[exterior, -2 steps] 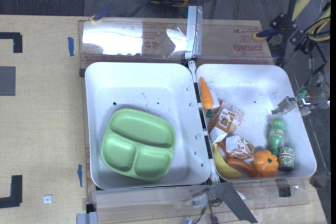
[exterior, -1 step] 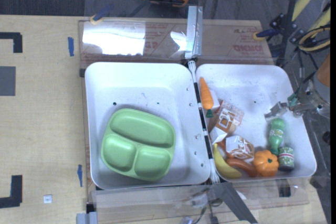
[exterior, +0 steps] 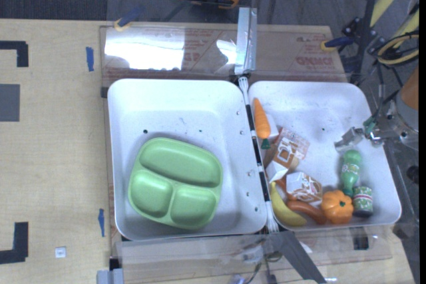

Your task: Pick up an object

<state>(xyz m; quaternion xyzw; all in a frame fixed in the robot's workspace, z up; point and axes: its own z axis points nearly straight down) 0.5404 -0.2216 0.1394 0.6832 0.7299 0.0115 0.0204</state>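
Two jaws (exterior: 353, 137) above green bottle (exterior: 350, 170)

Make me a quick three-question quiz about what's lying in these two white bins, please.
1. True or false: the green divided plate lies in the left bin.
2. Which lies nearest the wall between the bins? A) carrot B) green bottle C) small pumpkin
3. Fill in: the yellow banana lies at the right bin's ____ edge, near or far.

Key: 1 true; 2 A; 3 near.
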